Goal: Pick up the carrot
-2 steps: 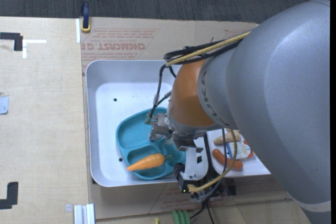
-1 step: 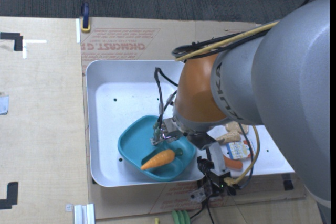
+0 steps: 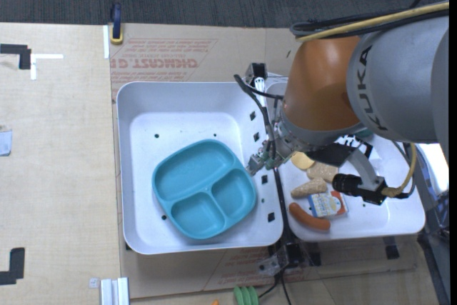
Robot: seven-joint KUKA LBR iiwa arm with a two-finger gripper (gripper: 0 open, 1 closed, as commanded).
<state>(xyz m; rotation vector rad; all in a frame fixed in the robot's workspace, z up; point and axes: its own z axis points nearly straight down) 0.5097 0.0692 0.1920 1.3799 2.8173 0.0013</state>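
Nearest to us is the arm [image 3: 371, 75], its grey casing and orange band taking up the upper right of the camera view as it reaches in over the right bin [image 3: 403, 223]. Its gripper [image 3: 260, 159] hangs low over the seam where the two bins meet, just beside the right-hand rim of the left bin [image 3: 128, 153]. The wrist hides most of it, so we cannot tell whether the jaws are apart or together, and we see nothing held there.

What we take for the carrot [image 3: 309, 217] is an orange-red, elongated piece lying flat near the front left corner of the right bin, tilted a little, well clear of the gripper. Just behind it stands a small white and blue carton [image 3: 329, 204], which touches it or nearly so. Beyond that a pale tan, lumpy piece [image 3: 311, 188] lies crosswise, and a yellow piece [image 3: 302, 161] sits partly under the wrist.

In the left bin lies a teal plate [image 3: 187, 178] with three compartments, turned at an angle and resting toward the front right. Both bins sit on a sheet of brown cardboard [image 3: 164, 53]. A small green thing [image 3: 245, 294] shows at the bottom edge, outside the bins — too cropped for us to name.
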